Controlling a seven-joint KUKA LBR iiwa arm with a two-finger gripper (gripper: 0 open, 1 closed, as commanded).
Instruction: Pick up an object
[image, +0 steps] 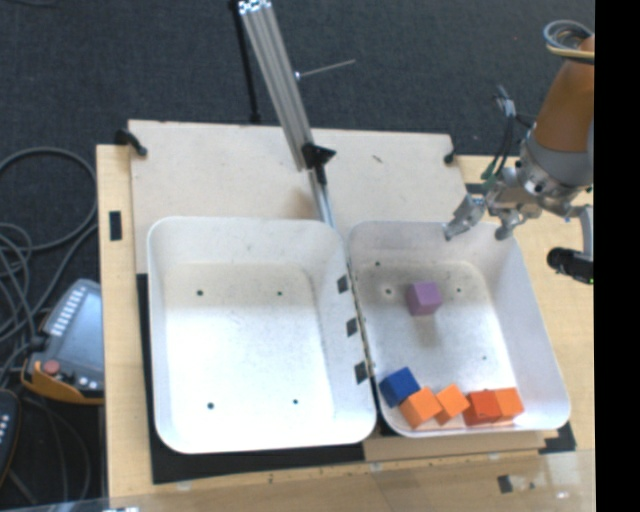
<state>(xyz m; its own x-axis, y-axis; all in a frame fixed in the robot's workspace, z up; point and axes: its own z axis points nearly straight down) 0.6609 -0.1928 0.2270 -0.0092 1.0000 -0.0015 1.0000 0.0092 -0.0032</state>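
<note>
Purple cube (424, 297): lone candidate for picking, lying on the floor of the right bin (520, 290), toward that bin's far half, well apart from every other block and from the walls. Judged the easiest target, since the fingers could close on it from either side without fouling a neighbour.

Blue cube (399, 385): near corner of the right bin, close to the dividing wall, touching or just beside the first orange block.

Orange blocks, pair (436, 404): along the right bin's near wall, just right of the blue cube, set at a tilt and touching one another.

Orange-red blocks, pair (493, 404): same near wall, further right, side by side. The whole row sits crowded against the wall; a grasp there would likely be cramped.

Gripper (482, 222): hovering above the right bin's far rim, toward its far right corner, well apart from the purple cube. Fingers spread apart, nothing between them. Judged to be in approach, before any descent; the next move calls for travel inward over the bin floor.

Arm (565, 110): orange band visible above the wrist, entering past the right bin's far right corner.

Left bin (165, 300): touching the right bin along the shared middle edge.

Metal post (285, 95): slanting up from behind the junction of the bins.
</note>
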